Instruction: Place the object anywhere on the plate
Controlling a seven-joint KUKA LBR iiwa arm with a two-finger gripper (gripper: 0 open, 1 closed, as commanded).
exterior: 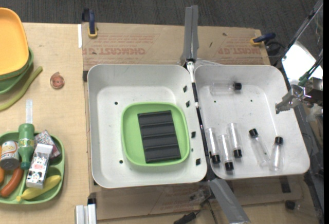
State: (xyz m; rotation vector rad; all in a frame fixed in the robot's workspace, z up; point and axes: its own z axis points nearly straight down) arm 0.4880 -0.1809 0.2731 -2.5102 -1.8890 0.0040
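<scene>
Two white bins [103, 166] sit on brown cardboard [154, 45] printed with faded red lettering. In the left bin a light green plate [131, 138] carries a dark grey ribbed block [159, 136]. The right bin holds clear vials [235, 141] with black caps. On the tan bench [51, 110] stand stacked dishes [10, 43], orange over green, a small pink disc [57, 80], and a green tray [51, 189] of toy food: a green bottle [25, 142], a red sausage [11, 183] and a yellow banana [41, 188].

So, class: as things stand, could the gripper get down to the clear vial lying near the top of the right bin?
Probably yes. The vial lies alone on the right bin floor, apart from the other vials, with nothing over it. The gripper sits at that bin's right edge.
</scene>
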